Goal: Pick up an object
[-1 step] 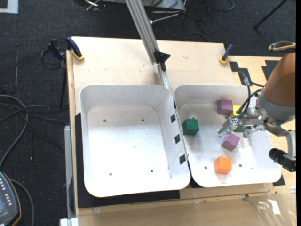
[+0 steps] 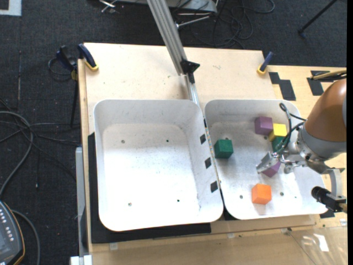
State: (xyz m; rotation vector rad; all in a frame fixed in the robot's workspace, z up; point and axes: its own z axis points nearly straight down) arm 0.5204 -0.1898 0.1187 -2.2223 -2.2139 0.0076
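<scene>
My gripper (image 2: pixel 274 163) is down in the right bin (image 2: pixel 242 112), reaching in from the right below the arm's orange band. A small purple block (image 2: pixel 270 171) lies right at its tip, partly covered by it. Whether the block is gripped cannot be made out. An orange cube (image 2: pixel 261 194) sits just in front of the gripper, near the bin's front wall. A green cube (image 2: pixel 223 148) rests to the left, near the divider. Behind the gripper, a larger purple block (image 2: pixel 263 125) and a yellow block (image 2: pixel 279 130) touch each other. A small green piece (image 2: pixel 279 143) peeks out beside the wrist.
The left bin (image 2: pixel 105 120) stands beside the right one, and their raised rims meet in the middle. A slanted metal pole (image 2: pixel 168 29) rises behind the bins. Clamps (image 2: pixel 88 59) hold the board's back corners.
</scene>
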